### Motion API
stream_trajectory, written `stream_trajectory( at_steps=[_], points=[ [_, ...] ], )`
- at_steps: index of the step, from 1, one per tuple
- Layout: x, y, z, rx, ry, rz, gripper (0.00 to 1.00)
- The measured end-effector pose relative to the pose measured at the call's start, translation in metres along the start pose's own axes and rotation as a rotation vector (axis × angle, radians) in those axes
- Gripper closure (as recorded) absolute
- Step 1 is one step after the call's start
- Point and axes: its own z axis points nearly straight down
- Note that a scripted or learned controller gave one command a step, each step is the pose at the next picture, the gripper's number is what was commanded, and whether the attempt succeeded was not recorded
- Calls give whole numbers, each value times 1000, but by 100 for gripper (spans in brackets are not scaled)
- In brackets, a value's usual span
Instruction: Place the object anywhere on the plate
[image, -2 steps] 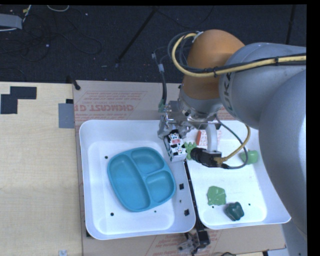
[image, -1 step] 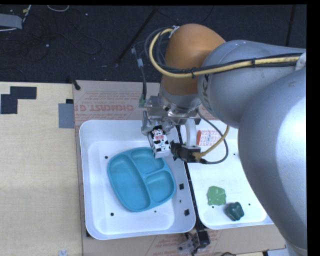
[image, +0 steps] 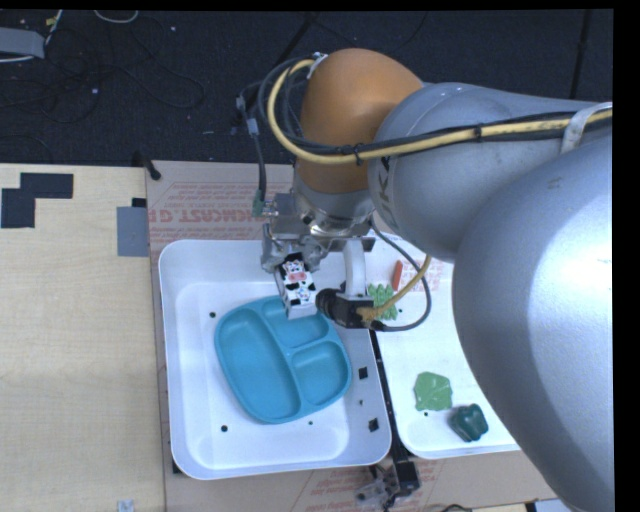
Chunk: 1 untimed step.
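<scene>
A blue divided plate (image: 280, 368) lies tilted in the left white bin (image: 190, 400). My gripper (image: 300, 270) hangs over the plate's far edge, shut on a small black-and-white spotted toy (image: 297, 287) with a red mark at its top. The toy sticks out below the fingers, just above the plate's upper rim. The grey arm with its orange band (image: 350, 110) covers the back of both bins.
The right bin (image: 440, 440) holds a light green piece (image: 432, 390), a dark green piece (image: 468, 422), a small leafy green item (image: 381, 296) and a thin orange-red item (image: 397, 272). The ridge between the bins runs just right of the plate.
</scene>
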Motion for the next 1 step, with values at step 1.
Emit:
stream_trajectory(
  at_steps=[1],
  points=[
    [-1,0,0,0,-1,0,0]
  ],
)
